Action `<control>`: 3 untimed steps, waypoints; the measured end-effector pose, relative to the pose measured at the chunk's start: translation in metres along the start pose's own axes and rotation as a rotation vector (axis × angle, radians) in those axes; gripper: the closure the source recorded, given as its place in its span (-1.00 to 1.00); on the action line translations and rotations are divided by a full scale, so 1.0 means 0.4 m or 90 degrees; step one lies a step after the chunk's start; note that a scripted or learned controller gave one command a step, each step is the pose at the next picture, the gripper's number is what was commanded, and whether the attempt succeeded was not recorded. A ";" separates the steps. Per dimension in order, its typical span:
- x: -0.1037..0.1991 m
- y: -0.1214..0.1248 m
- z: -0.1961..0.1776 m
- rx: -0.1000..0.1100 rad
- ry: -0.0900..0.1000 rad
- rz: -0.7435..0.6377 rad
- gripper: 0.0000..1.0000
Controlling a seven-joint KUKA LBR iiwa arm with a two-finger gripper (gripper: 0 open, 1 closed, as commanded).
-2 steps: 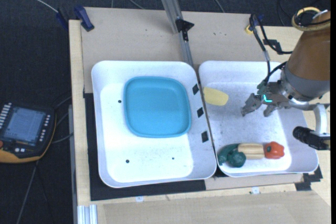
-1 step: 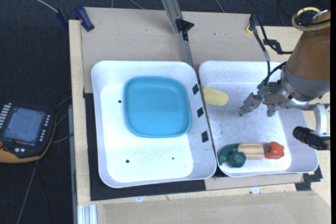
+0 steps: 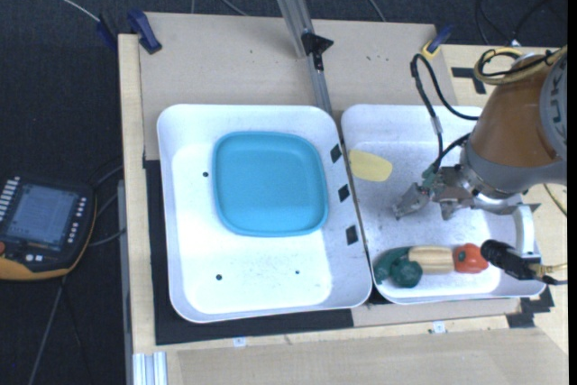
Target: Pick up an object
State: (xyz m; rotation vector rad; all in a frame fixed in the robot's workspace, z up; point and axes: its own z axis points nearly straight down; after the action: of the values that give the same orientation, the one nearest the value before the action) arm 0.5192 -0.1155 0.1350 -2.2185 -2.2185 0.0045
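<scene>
Camera view has the bench (image 3: 225,59) under everything, and on it I see two white bins side by side. The left bin (image 3: 185,221) carries a blue plate (image 3: 270,183) at its centre; I leave that alone. The right bin (image 3: 397,126) is where I work, and the arm (image 3: 518,126) reaches over it from three o'clock.

The gripper (image 3: 424,201) hangs over the middle of the right bin, fingers spread apart with nothing between them, tips pointing toward nine o'clock. I judge this to be the approach step, with no grasp made yet.

Candidates, by size: a wooden stick (image 3: 433,259) lying flat along the bin's six o'clock edge, touching a green lump (image 3: 397,270) at its nine o'clock end and a red piece (image 3: 469,258) at its three o'clock end. A pale yellow piece (image 3: 370,165) lies alone at about ten o'clock from the gripper, near the bin wall.

My judgement: the yellow piece is the cleaner target, since nothing crowds it. I would centre the open fingers over it before descending, keeping off the wall. The row at six o'clock is packed tight and sits against the rim, so fingers could land on two things at once.
</scene>
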 end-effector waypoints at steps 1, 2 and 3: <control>0.001 -0.002 0.103 -0.001 0.000 0.000 -1.00; 0.001 0.001 0.072 -0.004 0.000 0.000 1.00; -0.006 0.027 -0.065 -0.007 -0.001 0.000 1.00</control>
State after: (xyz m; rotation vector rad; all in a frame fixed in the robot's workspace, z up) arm 0.5302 -0.1180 0.1607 -2.2237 -2.2250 -0.0051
